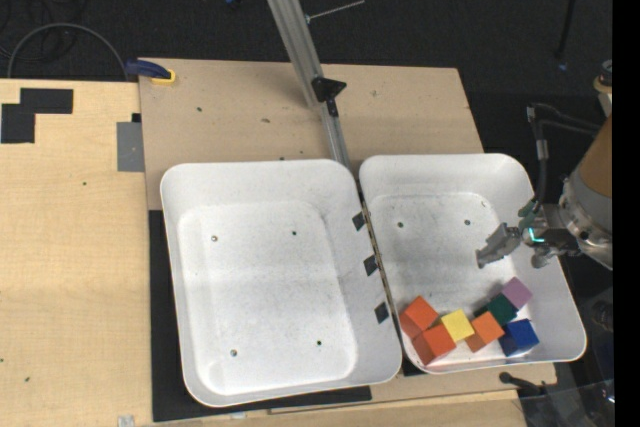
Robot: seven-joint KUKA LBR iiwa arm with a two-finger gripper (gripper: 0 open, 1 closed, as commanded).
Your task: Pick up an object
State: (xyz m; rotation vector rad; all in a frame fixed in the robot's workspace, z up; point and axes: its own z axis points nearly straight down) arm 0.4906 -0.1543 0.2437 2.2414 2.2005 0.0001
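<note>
Several small blocks lie clustered in the front corner of the right bin (440,177): two red-orange ones (420,313), a yellow one (457,326), an orange one (487,328), a dark green one (502,308), a purple one (517,293) and a blue one (519,337). My gripper (520,253) hangs over the right side of this bin, just behind the purple block and above it. Its fingers (494,251) are spread open with nothing between them.
The left bin (190,205) sits beside the right one, with black clips (368,263) along the shared rim. A slanted aluminium rail (295,35) rises behind the bins. A wooden bench surface (60,215) extends to the left.
</note>
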